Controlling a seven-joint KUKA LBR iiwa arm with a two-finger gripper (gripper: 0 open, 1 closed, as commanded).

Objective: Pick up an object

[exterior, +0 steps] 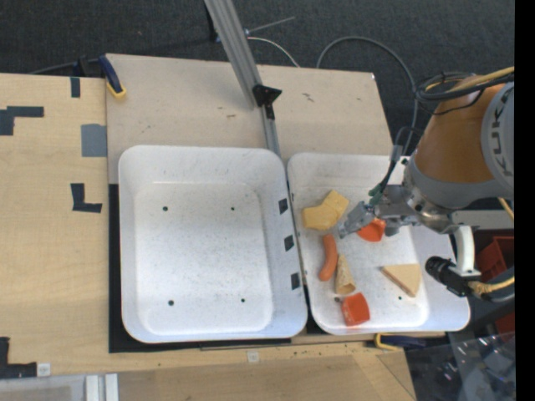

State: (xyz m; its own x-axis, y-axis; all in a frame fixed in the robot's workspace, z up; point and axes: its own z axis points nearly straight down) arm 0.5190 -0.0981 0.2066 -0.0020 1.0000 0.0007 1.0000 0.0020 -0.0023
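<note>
My gripper [365, 219] hangs low over the middle of the right bin [435, 312], reaching in from the right. A small orange-red piece [373, 231] lies right at its tip, partly covered by it; I cannot tell whether the two touch. To the left of the gripper lies a yellow chunk [325, 210]. Below it are an orange sausage-shaped piece [328, 257], a tan cone [343, 279] and a red block [355, 309]. A tan wedge [403, 277] lies at the lower right of the bin.
The left bin [134, 224] stands beside the right one, their rims meeting at dark clips [288, 242]. A grey metal post [238, 44] slants up from behind the bins. Cables [456, 278] hang off the arm at the right.
</note>
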